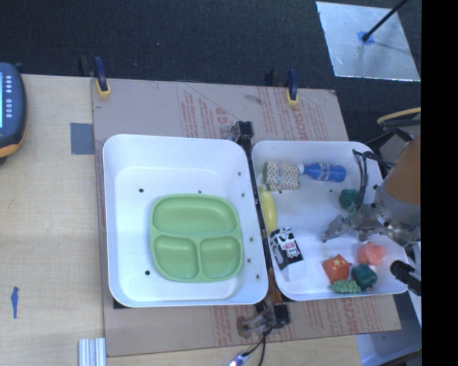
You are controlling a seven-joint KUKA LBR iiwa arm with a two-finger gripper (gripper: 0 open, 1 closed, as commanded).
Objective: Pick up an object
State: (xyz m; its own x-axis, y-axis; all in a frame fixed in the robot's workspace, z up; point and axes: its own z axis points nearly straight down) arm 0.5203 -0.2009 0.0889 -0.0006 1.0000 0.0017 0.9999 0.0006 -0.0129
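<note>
White right bin [315, 289], toys crowding near edge, bare floor mid-bin

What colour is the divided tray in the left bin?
Light green; the tray shows clearly in the camera view.

My bench [43, 236] is pale wood, topped with clamped brown cardboard [207, 107]. Beyond its far edge lies dark floor [179, 36] with a bright patch [368, 39].

A robotics lab: two white bins [122, 214] sit on a cardboard sheet [215, 107] clamped to the tabletop [43, 236], a control pendant [11, 107] lying left of the bins, a tripod leg [383, 21] beyond.
</note>
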